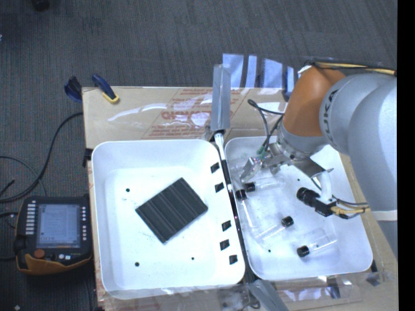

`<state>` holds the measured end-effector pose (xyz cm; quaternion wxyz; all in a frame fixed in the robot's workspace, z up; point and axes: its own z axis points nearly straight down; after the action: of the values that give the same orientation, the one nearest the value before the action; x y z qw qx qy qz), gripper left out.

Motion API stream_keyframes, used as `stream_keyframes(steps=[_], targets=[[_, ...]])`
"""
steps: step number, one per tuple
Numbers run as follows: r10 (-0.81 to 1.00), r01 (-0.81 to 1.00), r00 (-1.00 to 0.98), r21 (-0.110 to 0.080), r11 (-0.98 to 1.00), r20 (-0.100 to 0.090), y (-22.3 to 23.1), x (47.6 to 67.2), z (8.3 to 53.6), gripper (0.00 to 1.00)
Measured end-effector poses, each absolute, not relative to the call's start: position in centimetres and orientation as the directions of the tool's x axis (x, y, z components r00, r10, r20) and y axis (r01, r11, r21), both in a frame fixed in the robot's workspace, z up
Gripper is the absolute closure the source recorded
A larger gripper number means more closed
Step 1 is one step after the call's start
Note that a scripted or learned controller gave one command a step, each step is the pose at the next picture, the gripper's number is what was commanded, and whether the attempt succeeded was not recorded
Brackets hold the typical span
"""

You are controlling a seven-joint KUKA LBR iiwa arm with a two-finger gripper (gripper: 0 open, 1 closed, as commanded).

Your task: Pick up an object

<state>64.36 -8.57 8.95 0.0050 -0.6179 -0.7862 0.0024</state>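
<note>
claw [249,170] sits low in the right bin [360,251] at its 10 o'clock corner, beside a small clear vial [246,190]; cannot tell its state. risk: vials are clear and round, may roll or slip; claw may hit the bin wall.

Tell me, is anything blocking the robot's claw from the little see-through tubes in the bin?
Nothing visible does. The gripper hangs over the right bin, close to a clear tube with a black cap. More tubes lie in the open nearby.
</note>
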Motion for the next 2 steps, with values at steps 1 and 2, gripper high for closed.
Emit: stream_keyframes(steps=[1,2], targets=[[0.972,0.972,-0.236,-0.014,0.236,0.007,-8.61,64.33,9.53,1.00],[0.972,0.972,-0.236,-0.014,0.236,0.007,-8.61,64.33,9.52,0.00]])
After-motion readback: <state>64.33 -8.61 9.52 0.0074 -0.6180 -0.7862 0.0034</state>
